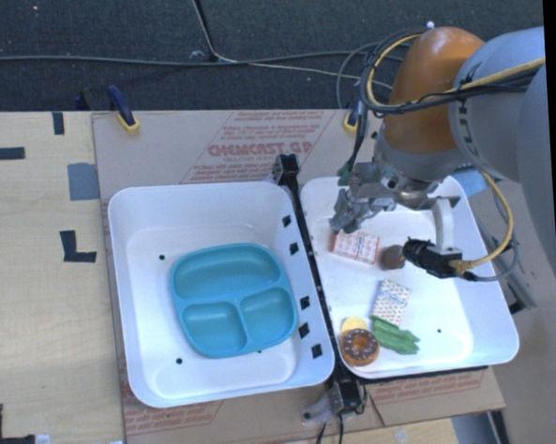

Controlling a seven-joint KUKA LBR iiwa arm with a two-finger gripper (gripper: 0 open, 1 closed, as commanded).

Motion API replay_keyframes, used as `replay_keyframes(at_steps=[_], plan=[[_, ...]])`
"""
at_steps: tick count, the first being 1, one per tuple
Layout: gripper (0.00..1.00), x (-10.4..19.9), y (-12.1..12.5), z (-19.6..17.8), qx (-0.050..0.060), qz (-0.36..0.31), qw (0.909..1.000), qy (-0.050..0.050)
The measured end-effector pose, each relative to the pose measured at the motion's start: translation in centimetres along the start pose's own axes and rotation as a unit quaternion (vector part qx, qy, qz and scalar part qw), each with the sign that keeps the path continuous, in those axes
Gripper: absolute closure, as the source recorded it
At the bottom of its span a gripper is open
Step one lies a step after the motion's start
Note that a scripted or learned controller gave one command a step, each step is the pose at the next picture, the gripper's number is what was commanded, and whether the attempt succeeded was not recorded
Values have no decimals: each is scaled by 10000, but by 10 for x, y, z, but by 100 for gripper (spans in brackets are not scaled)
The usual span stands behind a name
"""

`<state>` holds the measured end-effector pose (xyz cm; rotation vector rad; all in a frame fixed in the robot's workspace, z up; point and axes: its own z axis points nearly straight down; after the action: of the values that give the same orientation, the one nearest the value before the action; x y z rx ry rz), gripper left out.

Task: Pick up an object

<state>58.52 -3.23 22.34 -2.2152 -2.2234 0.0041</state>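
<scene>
My gripper [346,218] hangs over the back left part of the right bin [473,340], just above and left of a small red-and-white patterned packet [356,247]. Nothing shows between its fingers. Near the packet lies a small brown round object [391,255]. Further forward rest a speckled white packet [390,301], a green leafy piece [395,335] and a donut [359,346] with orange and brown rings at the bin's front left corner.
The left bin [137,225] holds a blue divided plate [233,298]. A black divider [305,262] runs between the bins. A black connector with a yellow cable [434,257] hangs from the arm over the right bin.
</scene>
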Motion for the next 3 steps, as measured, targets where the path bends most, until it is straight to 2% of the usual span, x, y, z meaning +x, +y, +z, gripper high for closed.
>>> replay_keyframes(at_steps=[1,3], plan=[[100,44,-37,8,-1,5,10000,-4],[100,133,-87,-11,-1,-16,10000,4]])
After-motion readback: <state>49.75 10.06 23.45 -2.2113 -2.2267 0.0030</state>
